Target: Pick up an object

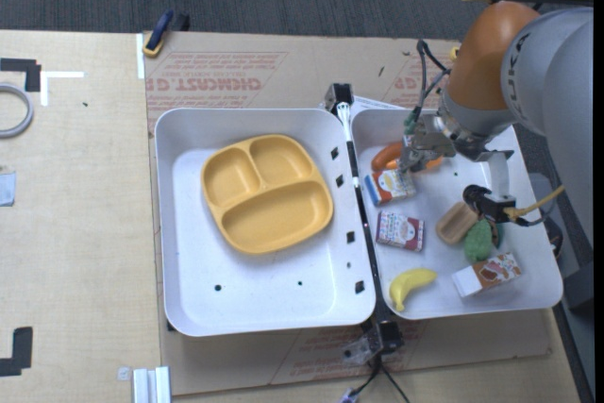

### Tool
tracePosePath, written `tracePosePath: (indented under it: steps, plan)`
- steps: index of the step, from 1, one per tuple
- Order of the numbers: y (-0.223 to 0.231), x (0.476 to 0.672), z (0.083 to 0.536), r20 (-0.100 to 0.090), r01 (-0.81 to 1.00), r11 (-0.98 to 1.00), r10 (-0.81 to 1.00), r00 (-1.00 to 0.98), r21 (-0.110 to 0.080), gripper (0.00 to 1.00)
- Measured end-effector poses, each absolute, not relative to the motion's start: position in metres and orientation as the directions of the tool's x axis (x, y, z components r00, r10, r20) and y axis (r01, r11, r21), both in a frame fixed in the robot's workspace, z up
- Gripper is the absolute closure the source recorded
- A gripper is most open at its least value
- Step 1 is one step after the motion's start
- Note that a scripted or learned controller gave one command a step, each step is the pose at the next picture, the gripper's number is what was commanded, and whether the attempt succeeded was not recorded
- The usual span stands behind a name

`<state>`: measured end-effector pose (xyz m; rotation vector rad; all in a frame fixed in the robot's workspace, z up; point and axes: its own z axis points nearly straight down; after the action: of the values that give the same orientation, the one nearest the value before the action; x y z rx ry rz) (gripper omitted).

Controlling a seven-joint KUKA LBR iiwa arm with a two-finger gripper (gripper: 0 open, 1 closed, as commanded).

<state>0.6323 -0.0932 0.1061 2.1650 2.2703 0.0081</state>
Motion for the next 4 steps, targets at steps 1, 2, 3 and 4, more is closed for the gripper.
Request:
tracePosePath:
  steps: [1, 2, 3, 4]
  plan:
    - [-0.106, 0.656, 0.332, -0.002, 0.997, 0.075, 0.997, -0.075, 0.000, 1.00]
    - [-0.106, 0.656, 0.341, -0.004, 0.997, 0.078, 0.997, -0.078, 0.000, 1.00]
    - [-0.106, 0.657, 0.351, -0.005, 0.997, 0.080, 0.997, -0.080, 0.000, 1.00]
    - [-0.105, 0.657, 0.360, -0.007, 0.997, 0.083, 0.997, -0.083, 0.000, 1.00]
